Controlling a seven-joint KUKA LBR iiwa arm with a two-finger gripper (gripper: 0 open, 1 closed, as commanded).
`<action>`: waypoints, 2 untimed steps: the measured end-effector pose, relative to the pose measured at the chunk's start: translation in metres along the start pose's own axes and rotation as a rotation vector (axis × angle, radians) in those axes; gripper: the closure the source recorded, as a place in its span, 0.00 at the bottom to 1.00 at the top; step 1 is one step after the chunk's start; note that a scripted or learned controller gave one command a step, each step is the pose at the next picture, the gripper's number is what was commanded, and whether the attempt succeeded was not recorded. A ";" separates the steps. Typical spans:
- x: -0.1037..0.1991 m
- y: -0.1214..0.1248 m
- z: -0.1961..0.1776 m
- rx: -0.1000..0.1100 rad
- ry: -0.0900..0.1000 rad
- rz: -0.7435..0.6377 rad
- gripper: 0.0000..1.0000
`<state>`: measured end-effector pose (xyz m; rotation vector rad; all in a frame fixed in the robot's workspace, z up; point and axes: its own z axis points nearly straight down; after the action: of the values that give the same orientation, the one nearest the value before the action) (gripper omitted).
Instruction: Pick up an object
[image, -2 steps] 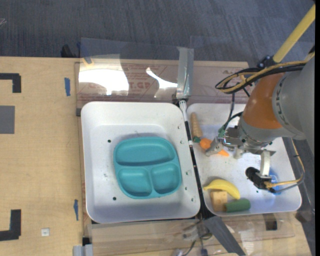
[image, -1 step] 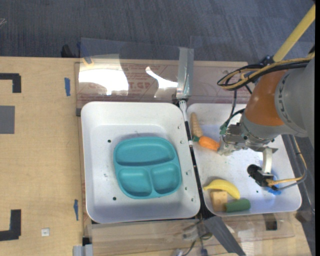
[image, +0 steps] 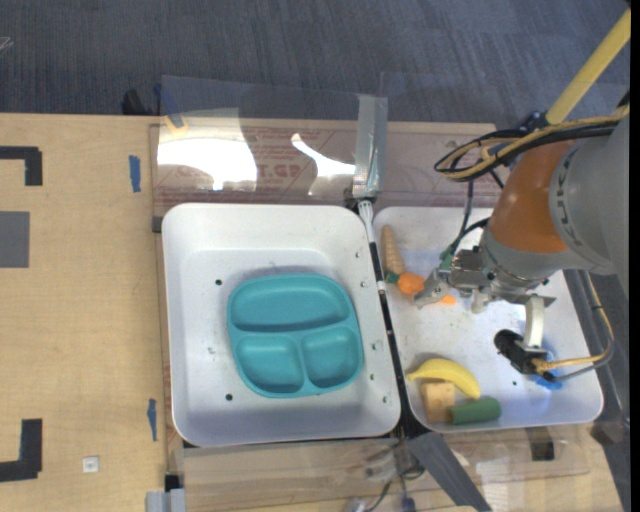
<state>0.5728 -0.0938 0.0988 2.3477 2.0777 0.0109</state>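
My gripper (image: 443, 291) is low in the right bin (image: 580, 400), near its upper left part, and the grey arm with its orange band reaches in from the right. A small orange object (image: 410, 284) lies just left of the gripper, close to or touching it. An orange speck shows at the gripper's tip, and I cannot tell whether it is held. A tan cone-like piece (image: 390, 250) lies above that, along the bin's left wall. A yellow banana (image: 447, 374), a wooden block (image: 437, 400) and a green cylinder (image: 473, 411) sit near the front edge.
The left bin (image: 190, 240) holds a teal divided plate (image: 293, 333). A black fitting with a blue and yellow cable (image: 520, 350) hangs from the arm over the right bin's right side. Clear plastic sheeting (image: 260, 150) stands behind the bins.
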 end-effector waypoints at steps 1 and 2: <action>-0.002 0.040 0.012 0.006 -0.001 -0.031 0.00; 0.005 0.083 0.014 0.042 -0.004 -0.054 0.00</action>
<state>0.6555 -0.0983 0.0853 2.3111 2.1596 -0.0379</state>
